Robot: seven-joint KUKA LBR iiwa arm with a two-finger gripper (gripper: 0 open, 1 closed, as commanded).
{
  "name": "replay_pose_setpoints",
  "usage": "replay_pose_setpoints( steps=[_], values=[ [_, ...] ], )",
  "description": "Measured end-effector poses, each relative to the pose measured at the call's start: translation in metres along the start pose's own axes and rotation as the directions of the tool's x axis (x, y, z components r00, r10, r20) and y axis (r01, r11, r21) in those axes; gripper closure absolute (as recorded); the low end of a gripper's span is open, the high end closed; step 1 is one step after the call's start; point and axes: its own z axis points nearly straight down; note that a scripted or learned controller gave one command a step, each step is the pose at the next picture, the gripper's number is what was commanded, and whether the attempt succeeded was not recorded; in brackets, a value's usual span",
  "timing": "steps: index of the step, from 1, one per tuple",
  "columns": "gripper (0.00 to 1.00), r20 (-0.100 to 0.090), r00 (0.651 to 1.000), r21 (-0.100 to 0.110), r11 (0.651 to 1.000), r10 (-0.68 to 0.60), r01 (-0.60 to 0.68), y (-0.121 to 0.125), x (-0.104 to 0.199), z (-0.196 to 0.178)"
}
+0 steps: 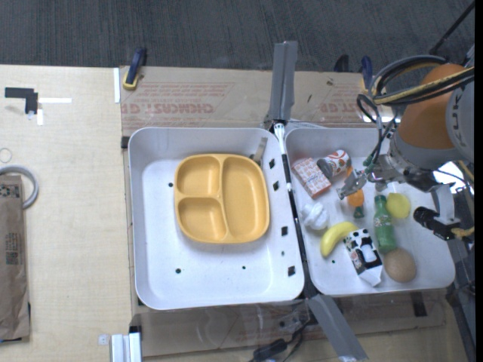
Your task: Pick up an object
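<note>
Your tool (355, 185) hangs low over the right-hand shallow white bin (434, 281), at the end of the grey arm with the orange band (430, 111) that comes in from the right. You cannot tell from this angle how the tool is set, and nothing can be seen held in it.

Items in the right bin, nearest the tool first:
- Small orange piece (355, 200), just beneath the tool tip, touching or nearly so.
- Round white-and-orange patterned object (336, 162), just up and left of the tool.
- Flat red-and-white printed packet (310, 176), left of that, near the bin's inner wall.
- Green plastic bottle (384, 223), lying lengthwise just right of the orange piece.
- Yellow lemon-shaped fruit (398, 205), beside the bottle's upper end.
- Small white rounded lump (315, 216), toward the inner wall.
- Yellow banana (336, 237), curved, below the tool and near the white lump.
- Black-and-white patterned carton (364, 255), just right of the banana, tilted.
- Tan round ball-shaped fruit (400, 265), at the bin's lower right, next to the carton.

Left-hand shallow white bin (151, 277): one yellow three-compartment plastic plate (222, 198), lying flat near the middle.

Both bins sit side by side on a cardboard sheet (196, 100) on your pale wooden table (60, 225).
</note>
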Motion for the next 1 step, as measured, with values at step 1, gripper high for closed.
replay_pose_setpoints(
  steps=[1],
  values=[
    [1.0, 0.002, 1.0, -0.002, 1.0, 0.004, -0.004, 0.0, -0.0018, -0.0097]
  ],
)
